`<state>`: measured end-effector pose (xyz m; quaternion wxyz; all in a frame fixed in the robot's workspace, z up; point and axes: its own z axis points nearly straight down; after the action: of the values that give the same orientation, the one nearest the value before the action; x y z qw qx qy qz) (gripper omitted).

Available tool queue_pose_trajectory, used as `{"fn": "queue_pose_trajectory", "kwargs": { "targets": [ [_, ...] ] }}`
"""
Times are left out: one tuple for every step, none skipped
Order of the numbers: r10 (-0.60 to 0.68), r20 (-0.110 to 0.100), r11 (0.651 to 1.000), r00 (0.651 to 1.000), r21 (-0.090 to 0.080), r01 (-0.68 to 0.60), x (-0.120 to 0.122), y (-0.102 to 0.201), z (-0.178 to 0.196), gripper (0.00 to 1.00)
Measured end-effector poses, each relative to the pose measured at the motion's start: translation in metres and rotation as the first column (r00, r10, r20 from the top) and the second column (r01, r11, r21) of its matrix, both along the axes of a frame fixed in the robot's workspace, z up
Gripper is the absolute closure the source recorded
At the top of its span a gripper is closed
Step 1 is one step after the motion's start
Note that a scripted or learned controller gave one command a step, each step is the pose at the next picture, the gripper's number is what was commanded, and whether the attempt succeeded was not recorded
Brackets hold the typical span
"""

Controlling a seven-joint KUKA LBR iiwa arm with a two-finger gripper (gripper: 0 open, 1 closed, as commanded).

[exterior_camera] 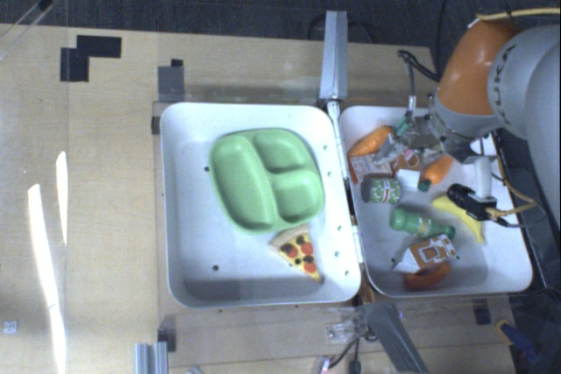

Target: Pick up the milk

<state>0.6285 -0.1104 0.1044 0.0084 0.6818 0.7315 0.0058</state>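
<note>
Two shallow white bins stood side by side on the bench, with one green divided plate (267, 178) in the left bin (180, 215) serving as the reference landmark. One pizza slice (298, 252) lay just below the plate's lower right corner, in the same bin. All other items sat in the right bin (517, 271), to the right of the plate. One carrot (372, 141) lay nearest the plate at the top. One small can (381, 189) rested below the carrot. One green bottle (419, 223) lay farther right and lower. One banana (463, 215) lay beyond the bottle. One milk carton (431, 251), with a brown and white face, lay at the lower right of the plate, below the bottle, touching one red object (427, 278) beneath it. The gripper (412, 140) hung over the top of the right bin, beside the carrot and well apart from the milk carton; whether it was open or closed could not be determined.
</note>
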Motion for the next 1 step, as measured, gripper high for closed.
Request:
{"fn": "queue_pose_trajectory", "kwargs": {
  "targets": [
    [0.0,0.006,1.0,1.0,0.001,0.0,0.0023,0.001,0.0109,1.0]
  ]
}}
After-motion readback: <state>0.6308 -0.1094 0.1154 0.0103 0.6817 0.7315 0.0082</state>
